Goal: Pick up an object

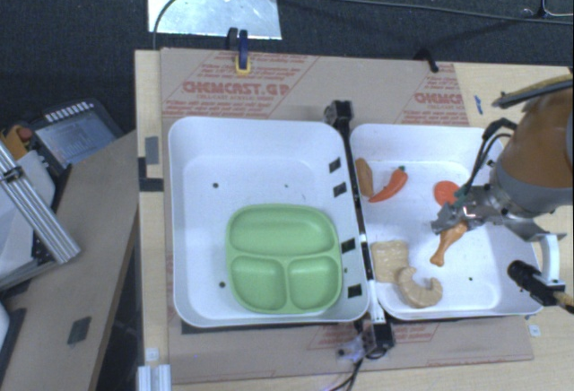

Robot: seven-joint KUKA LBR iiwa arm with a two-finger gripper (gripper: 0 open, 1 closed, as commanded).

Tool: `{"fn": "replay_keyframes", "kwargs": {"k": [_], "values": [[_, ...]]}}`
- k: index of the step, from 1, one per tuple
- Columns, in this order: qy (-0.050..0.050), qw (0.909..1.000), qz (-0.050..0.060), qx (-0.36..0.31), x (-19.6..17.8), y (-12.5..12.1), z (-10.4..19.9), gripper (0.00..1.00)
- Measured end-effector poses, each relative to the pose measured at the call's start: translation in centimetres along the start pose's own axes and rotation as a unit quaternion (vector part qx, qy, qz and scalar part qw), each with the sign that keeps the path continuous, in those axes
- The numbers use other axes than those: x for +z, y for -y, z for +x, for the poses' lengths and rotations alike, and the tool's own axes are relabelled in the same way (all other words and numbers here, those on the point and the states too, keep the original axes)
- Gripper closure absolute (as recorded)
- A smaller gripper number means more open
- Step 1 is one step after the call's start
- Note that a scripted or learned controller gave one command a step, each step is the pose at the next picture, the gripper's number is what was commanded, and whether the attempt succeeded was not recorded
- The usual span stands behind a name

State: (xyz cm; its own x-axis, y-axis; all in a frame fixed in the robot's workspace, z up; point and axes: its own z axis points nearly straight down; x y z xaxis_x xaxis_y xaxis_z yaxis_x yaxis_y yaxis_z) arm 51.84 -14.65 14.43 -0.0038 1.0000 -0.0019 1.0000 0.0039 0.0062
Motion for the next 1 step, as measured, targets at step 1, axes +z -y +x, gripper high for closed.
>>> {"fn": "replay_keyframes", "kwargs": {"k": [1], "values": [[0.0,1.0,-0.001,0.0,-6.16,0.34,-0.5,1.0]]}}
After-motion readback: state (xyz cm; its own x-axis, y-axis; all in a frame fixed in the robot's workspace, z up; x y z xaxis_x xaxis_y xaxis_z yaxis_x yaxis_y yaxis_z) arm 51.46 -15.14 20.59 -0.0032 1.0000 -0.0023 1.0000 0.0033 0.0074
